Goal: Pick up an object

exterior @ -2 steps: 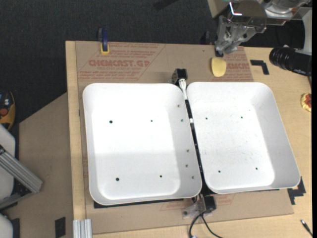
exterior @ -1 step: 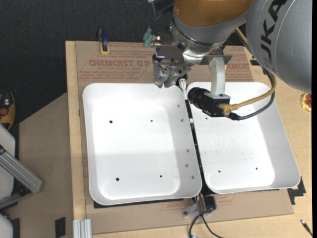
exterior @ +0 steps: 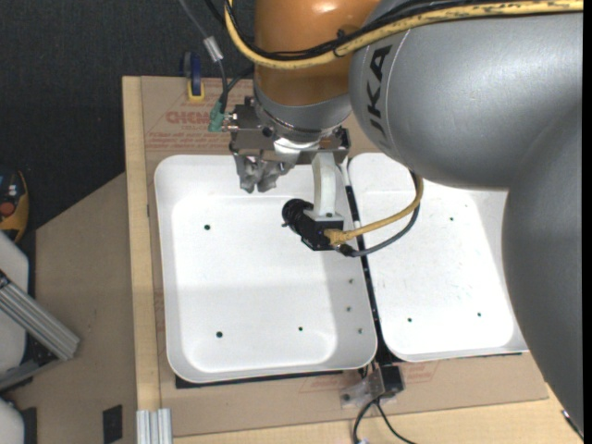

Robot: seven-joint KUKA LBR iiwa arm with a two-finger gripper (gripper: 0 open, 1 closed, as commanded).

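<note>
My gripper (exterior: 258,179) hangs over the far edge of the left bin (exterior: 185,276), just above its white floor. The grey arm and its orange band cover the upper middle of the view and hide the far wall of both bins. Beside the gripper, a white bracket (exterior: 325,185) with a black fitting (exterior: 303,220) and a yellow cable (exterior: 384,225) hangs from the wrist near the divide between the bins. I see no loose object on the visible floor of the left bin, only small dark dots.
The right bin (exterior: 453,285) lies beside the left one, partly under the arm. Both sit on a brown board (exterior: 139,155). A blue and yellow clamp (exterior: 194,77) stands at the board's far left corner. A cable plug (exterior: 384,379) lies at the front edge.
</note>
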